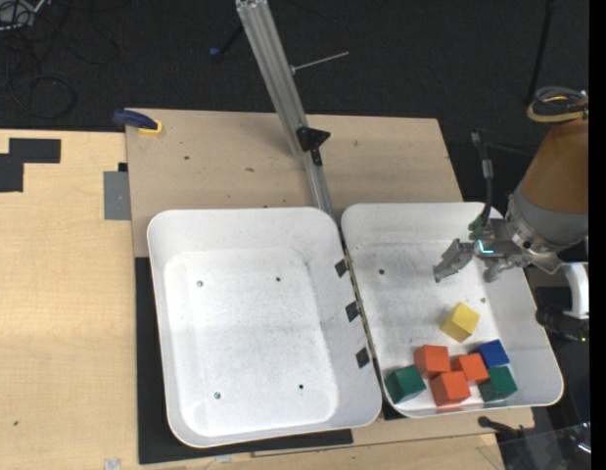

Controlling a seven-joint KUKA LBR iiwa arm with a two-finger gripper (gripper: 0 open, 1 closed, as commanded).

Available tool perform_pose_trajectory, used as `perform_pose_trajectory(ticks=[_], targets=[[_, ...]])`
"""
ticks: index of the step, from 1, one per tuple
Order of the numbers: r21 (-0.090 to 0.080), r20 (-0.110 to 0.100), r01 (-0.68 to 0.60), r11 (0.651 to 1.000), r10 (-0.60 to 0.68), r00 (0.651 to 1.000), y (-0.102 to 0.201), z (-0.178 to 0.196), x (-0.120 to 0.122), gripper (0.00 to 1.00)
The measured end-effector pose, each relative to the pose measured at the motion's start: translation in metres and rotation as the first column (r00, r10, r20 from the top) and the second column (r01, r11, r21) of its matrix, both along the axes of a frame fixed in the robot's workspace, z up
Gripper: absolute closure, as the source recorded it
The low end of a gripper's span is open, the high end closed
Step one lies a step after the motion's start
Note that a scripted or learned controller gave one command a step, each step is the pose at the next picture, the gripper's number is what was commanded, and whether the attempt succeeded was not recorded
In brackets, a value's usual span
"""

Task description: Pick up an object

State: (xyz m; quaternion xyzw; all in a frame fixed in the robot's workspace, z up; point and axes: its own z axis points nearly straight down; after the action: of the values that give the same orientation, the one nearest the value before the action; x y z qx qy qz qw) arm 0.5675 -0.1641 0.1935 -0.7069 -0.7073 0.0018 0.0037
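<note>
Arm: the grey KUKA arm (555, 189) came in from 3 o'clock, its orange band above the wrist, and hung over the right bin.
Gripper: the gripper (471, 263) sat over the upper part of the right bin, fingers pointing toward 9 o'clock.
Fingers: spread apart and released, one finger (451, 261) angled toward 8 o'clock; nothing lay between them.
Right bin: the right bin (405, 233) was a shallow white tray, touching the left bin along their shared edge.
Yellow block: the yellow block (462, 320) lay alone in the right bin, near the gripper at its 6 o'clock and apart from the fingers.
Cluster: the other blocks were bunched at 6 o'clock in the right bin, near the front rim.
Orange blocks: three of them, an orange block (434, 358), a second orange block (471, 366) just beside it at 3 o'clock, and a third orange block (449, 388) at 6 o'clock of both.
Blue block: the blue block (493, 352) sat at the 2 o'clock end of the cluster.
Green blocks: a green block (405, 382) at the 9 o'clock end and another green block (498, 384) at the 3 o'clock end.
Left bin: the left bin (249, 321) was white, at 9 o'clock of the right one.
Rail: an aluminium rail (278, 71) slanted from 12 o'clock down to the bins' meeting point.
</note>
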Motion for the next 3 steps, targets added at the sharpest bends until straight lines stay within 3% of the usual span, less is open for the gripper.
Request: perform_pose_trajectory(ticks=[1,3], targets=[[-0.001,0.005,0.001,1.000,-0.001,1.000,-0.001,0.002,0.001,0.00],[0.000,-0.001,0.001,1.000,-0.001,1.000,-0.007,-0.100,-0.005,0.00]])
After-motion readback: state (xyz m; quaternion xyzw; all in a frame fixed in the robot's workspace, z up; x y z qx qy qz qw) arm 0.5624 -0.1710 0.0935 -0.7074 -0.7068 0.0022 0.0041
